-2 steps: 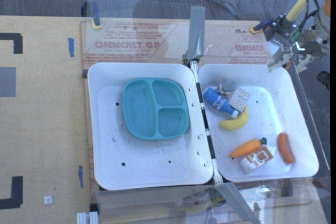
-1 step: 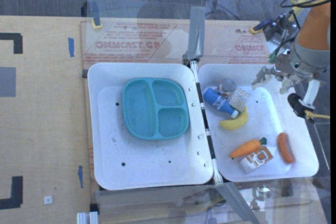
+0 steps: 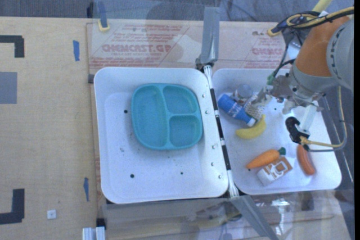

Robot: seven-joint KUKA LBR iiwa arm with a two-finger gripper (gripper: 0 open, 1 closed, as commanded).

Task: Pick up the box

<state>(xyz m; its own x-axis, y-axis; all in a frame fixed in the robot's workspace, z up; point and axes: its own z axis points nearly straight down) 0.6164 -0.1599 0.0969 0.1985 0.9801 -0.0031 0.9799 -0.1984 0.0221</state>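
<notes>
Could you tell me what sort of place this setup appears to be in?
Probably a robotics lab's pick-test bench: a grey arm reaches over two white bins, one holding a teal divided plate, the other toy food and a small box, with cables on carpet behind.

- You get even, diffuse overhead light; the scene is bright, with no strong cast shadows.
- The two shallow white plastic bins (image 3: 112, 177) read slightly bluish, close to washed out on their floors.
- You will notice soft glare on the clear plastic sheet (image 3: 152, 25) behind the bins, veiling its red lettering.
- The teal divided plastic plate (image 3: 167, 116) throws only a faint shadow at its rim.
- Focus is soft overall; small objects in the right-hand bin look smeared and low in detail.
</notes>
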